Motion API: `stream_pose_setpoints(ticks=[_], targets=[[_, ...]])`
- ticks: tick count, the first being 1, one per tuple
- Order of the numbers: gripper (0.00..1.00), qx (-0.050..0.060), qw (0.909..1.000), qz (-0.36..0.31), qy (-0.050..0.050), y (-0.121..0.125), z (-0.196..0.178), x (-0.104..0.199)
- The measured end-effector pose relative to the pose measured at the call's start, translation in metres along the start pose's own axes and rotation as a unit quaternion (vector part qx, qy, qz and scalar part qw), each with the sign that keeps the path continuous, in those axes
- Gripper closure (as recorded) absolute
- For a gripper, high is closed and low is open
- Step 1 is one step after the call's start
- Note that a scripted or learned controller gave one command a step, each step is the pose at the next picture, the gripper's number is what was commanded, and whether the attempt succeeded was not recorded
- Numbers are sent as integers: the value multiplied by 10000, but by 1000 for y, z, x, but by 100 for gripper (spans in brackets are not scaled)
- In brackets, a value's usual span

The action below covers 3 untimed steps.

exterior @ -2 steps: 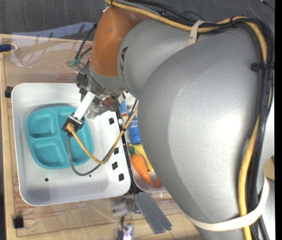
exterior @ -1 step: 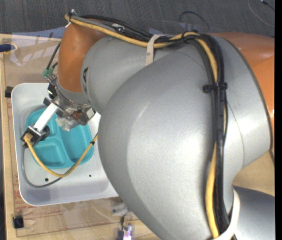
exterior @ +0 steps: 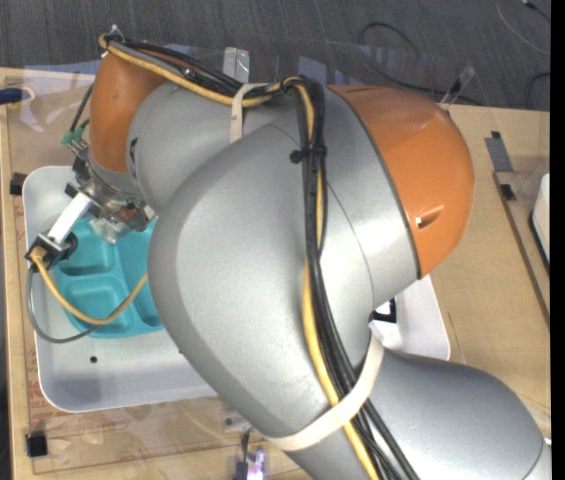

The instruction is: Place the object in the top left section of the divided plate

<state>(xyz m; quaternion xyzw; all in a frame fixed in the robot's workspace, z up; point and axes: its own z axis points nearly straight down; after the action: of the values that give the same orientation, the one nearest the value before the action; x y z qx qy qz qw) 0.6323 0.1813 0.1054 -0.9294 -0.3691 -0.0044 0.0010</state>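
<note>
Robot arm (exterior: 292, 258), grey and very large in the picture, reaching in from the right and covering most of the bench. An orange band (exterior: 417, 183) curves round its upper right part, and a second orange section (exterior: 122, 93) sits at the upper left, above the wrist. Black and yellow cables (exterior: 314, 248) run along the arm's length, tied down with pale straps.

Under the arm's left end lies a shallow white bin (exterior: 47, 368), with its left wall and near corner in plain sight. Inside it rests a teal divided plate (exterior: 107, 278), its raised ridges marking off compartments. Only the plate's left and lower parts can be seen, since the arm covers the rest.

The claw (exterior: 112, 223) hangs just over the upper part of the plate, tucked beneath the wrist. It is too hidden and too blurred to tell how far open it is or whether it has hold of anything. A white bar with a black end (exterior: 57, 233) juts out to the left from the wrist, above the plate's left edge. A yellow cable (exterior: 82, 308) loops from that bar down across the plate and back up toward the arm.

The object to be placed cannot be made out anywhere on the plate or in the bin.

A strip of the second white bin (exterior: 427, 323) peeks out to the right of the arm. The wooden bench (exterior: 502, 268) shows at the right, and a blue clamp (exterior: 2, 98) grips its far left corner.
</note>
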Motion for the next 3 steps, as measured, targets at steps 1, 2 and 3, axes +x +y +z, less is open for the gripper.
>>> stream_pose_setpoints(ticks=[1,2,3], targets=[[100,5,9802,1979,-52,0,-26,-18],[100,-4,9624,2715,-49,59,-57,-43],[100,-3,9700,2431,-46,-33,-104,-16]])
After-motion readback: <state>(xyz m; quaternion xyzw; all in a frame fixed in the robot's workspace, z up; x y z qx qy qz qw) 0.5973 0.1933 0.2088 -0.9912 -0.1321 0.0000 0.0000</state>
